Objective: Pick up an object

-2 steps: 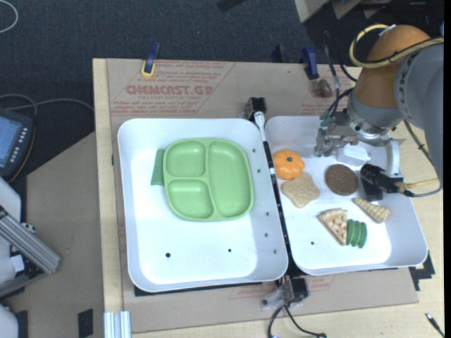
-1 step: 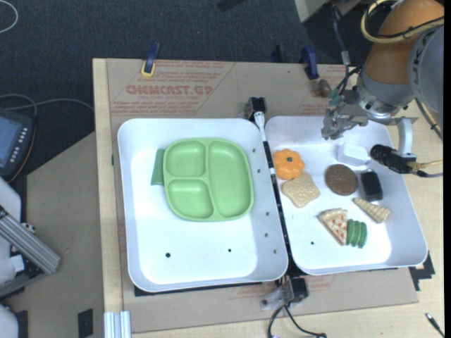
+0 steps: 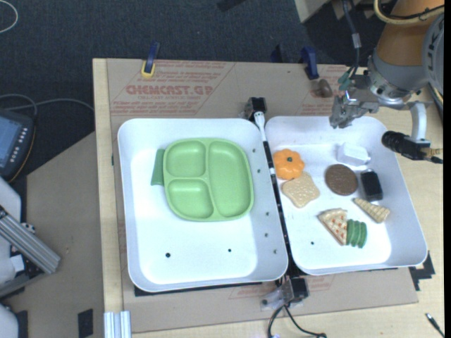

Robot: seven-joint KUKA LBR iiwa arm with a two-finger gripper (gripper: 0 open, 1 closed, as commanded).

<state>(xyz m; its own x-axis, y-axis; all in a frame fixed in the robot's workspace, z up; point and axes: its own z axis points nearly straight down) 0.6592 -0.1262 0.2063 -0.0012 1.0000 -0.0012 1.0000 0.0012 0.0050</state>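
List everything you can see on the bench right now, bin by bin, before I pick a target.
left bin: 1, white, left half of the bench
divided plate: 1, light green, three compartments, in the left bin
right bin: 1, white, right half of the bench
toy pumpkin: 1, orange, right bin, upper left
cracker: 1, tan, just below the pumpkin
round cookie: 1, brown, middle of the right bin
black block: 1, black, right of the cookie
white piece: 1, white, above the cookie
pizza slice: 1, tan and red, right bin, lower middle
green pod: 1, green, touching the pizza slice
wedge: 1, tan, below the black block
clamps: 2, blue, back edge of the board
arm: 1, grey and orange, upper right
tool: 1, grey, over the right bin's back rim
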